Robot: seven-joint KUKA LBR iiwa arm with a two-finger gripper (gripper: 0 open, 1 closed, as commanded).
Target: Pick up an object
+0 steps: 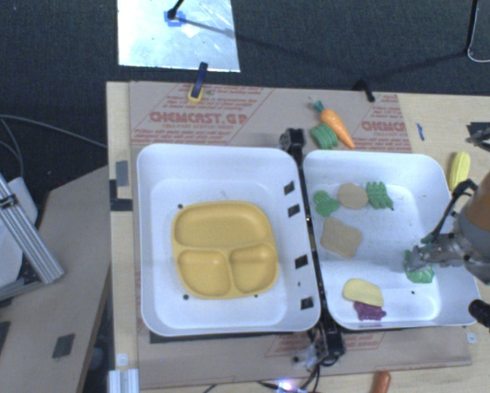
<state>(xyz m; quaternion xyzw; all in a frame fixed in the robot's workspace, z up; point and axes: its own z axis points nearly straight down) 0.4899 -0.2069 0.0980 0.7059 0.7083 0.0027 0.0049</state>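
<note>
Tool [417, 260] near right bin's [442, 309] edge

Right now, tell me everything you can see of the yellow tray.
The yellow tray lies flat in the middle of the left bin, resting on its white floor. It looks like matte moulded plastic, roughly square with rounded corners and a raised rim. It has three compartments: one wide one across the far side and two smaller ones side by side on the near side. It sits slightly turned against the bin's walls and touches none of them.

Open floor [392, 236] between scattered toy foods
</note>
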